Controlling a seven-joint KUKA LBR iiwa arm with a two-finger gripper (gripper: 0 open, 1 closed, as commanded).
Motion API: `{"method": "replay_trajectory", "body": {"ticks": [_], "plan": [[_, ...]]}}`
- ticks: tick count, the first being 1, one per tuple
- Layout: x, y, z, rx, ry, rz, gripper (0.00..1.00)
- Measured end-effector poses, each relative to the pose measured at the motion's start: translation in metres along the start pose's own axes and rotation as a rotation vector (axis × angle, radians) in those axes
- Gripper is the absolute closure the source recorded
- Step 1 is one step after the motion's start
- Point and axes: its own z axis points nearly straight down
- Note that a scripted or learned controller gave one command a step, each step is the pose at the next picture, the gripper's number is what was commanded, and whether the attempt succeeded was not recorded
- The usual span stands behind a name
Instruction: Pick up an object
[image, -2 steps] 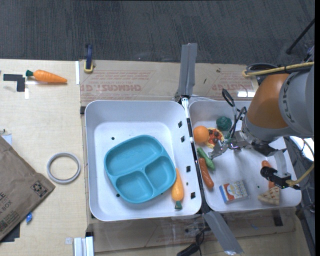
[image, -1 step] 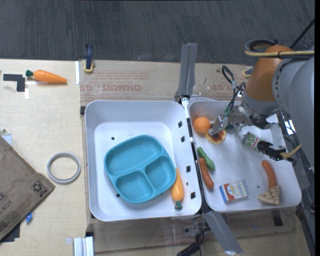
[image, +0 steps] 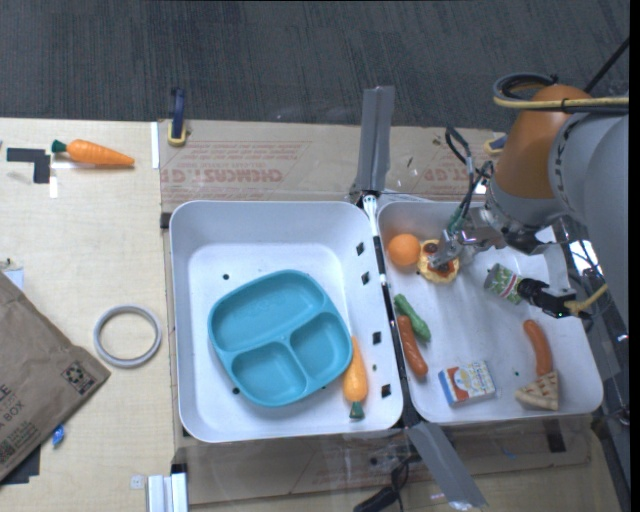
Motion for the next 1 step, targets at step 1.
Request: {"method": "replay_trajectory", "body": {"ticks": [1], "plan": [[0.0623,0.032,-0.0875,0.0,0.002,-0.012,1.0]]}}
